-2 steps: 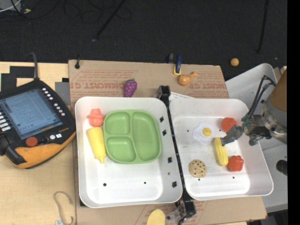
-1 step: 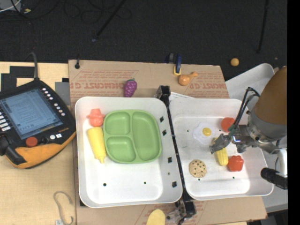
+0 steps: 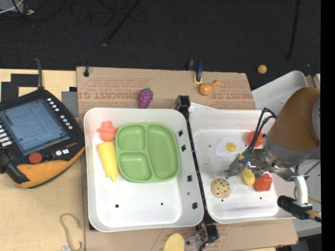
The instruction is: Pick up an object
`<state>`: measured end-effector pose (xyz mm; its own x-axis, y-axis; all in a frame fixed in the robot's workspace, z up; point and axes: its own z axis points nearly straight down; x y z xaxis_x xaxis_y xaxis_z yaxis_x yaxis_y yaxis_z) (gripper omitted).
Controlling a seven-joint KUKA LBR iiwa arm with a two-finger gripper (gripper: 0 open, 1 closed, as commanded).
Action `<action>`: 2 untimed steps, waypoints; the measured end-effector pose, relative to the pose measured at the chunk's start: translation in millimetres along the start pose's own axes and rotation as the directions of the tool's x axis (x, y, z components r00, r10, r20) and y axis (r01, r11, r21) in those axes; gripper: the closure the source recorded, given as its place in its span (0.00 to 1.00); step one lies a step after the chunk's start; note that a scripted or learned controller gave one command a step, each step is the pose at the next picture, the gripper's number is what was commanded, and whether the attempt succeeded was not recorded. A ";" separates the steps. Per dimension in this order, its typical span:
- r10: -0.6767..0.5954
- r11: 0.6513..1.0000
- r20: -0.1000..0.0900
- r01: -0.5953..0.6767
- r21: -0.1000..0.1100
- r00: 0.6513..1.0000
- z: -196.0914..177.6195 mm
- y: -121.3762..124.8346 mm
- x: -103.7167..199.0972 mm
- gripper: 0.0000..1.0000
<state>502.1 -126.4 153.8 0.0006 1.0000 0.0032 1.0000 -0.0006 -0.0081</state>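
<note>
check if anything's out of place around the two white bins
Yes: several toy foods lie outside them. A purple grape bunch and an orange pear-shaped piece sit on the cardboard behind, and a yellow piece below the front edge.

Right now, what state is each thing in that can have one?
gripper: low in the right bin, beside the yellow piece
green divided plate: flat in the left bin, its compartments hold nothing
yellow bottle-shaped toy: lying on its side, left of the plate
fried egg toy: flat, yolk up
cookie: lying flat, apart from the gripper
teach pendant: screen lit
</note>
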 end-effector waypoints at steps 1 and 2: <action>-0.002 1.000 0.000 0.002 0.000 1.000 45.5 -6.7 0.8 0.00; -0.002 1.000 0.003 0.002 -0.009 1.000 64.2 -4.7 1.9 0.00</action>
<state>496.8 -124.3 89.6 -0.0009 1.0000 0.0004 1.0000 0.0009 0.0012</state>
